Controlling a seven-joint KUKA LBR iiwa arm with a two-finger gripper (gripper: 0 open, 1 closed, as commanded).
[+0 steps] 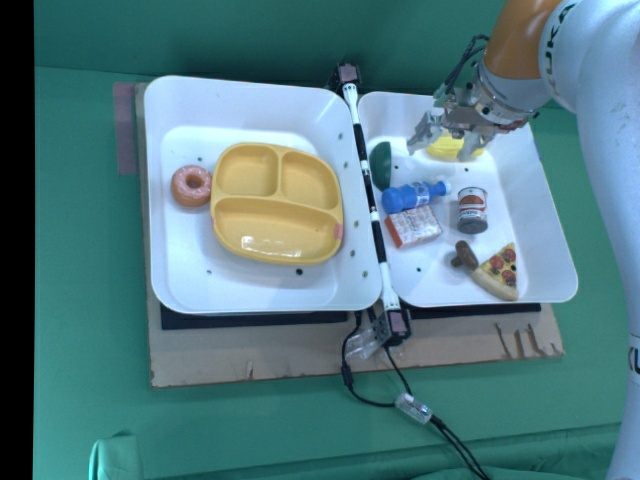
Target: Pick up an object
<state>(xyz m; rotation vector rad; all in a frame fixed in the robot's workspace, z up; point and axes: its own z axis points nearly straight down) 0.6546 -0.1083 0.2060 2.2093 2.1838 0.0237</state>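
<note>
Over the right bin (545,203), I am spreading my jaws above the yellow object (448,149), risking a glancing miss off its rounded edge.

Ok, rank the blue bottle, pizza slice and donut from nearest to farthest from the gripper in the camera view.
1. Blue bottle: right bin, just below the gripper.
2. Pizza slice: right bin's near corner.
3. Donut: left bin, beside the yellow tray.
</note>
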